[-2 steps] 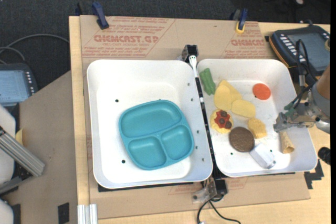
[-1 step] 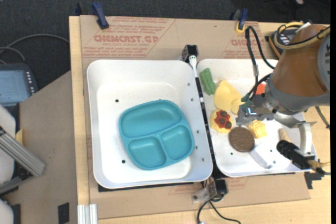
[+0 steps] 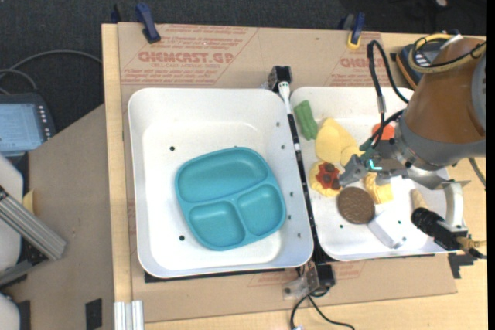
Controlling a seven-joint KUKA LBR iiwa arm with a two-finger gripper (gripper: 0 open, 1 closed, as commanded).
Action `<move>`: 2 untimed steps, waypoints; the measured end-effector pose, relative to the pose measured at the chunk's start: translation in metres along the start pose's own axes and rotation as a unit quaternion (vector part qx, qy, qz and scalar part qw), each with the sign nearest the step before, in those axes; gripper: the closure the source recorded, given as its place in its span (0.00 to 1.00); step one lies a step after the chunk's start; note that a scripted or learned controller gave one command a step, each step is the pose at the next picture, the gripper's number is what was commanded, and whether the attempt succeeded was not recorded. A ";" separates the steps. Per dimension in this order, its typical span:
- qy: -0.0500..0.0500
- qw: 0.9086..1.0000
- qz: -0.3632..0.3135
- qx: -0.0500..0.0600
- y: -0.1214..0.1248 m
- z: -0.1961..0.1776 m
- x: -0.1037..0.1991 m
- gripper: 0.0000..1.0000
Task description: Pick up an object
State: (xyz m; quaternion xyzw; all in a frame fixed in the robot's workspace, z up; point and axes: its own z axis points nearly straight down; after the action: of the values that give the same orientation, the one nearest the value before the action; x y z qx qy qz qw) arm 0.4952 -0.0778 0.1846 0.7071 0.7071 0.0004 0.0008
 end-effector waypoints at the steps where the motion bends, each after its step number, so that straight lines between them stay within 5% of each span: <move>1: 0.002 1.000 0.004 0.002 -0.017 0.103 -0.070 0.00; 2: -0.001 1.000 0.001 -0.004 -0.014 0.087 -0.068 1.00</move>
State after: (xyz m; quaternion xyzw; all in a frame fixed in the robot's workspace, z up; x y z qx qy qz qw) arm 0.4818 -0.1460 0.0981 0.7080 0.7062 0.0026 0.0046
